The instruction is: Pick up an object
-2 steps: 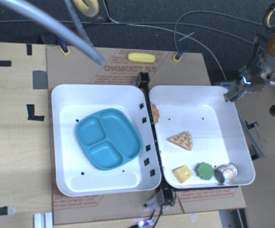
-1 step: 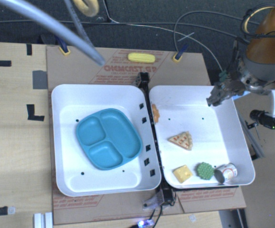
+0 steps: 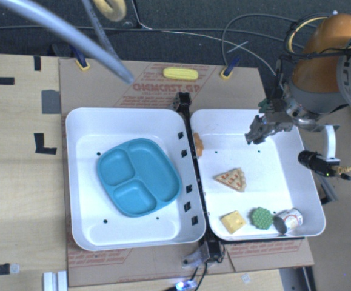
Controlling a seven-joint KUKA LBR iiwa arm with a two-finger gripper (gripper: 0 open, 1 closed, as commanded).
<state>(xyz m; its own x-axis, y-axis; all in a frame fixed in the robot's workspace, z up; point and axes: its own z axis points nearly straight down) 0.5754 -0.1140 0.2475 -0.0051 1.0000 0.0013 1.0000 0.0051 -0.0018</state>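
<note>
— Gripper status?
— Dark two-finger gripper hangs over the upper part of the shallow white right bin, nothing visible between its fingers; whether they are spread or pressed together, I cannot tell.
— Objects in that bin?
— Tan waffle-patterned triangular wedge near the middle; yellow cube-like block, green bumpy round piece and a small silver can on its side along the near edge, all well apart from the gripper. A small orange piece sits against the left wall.
— Left bin?
— It holds a blue plastic three-compartment tray.
</note>
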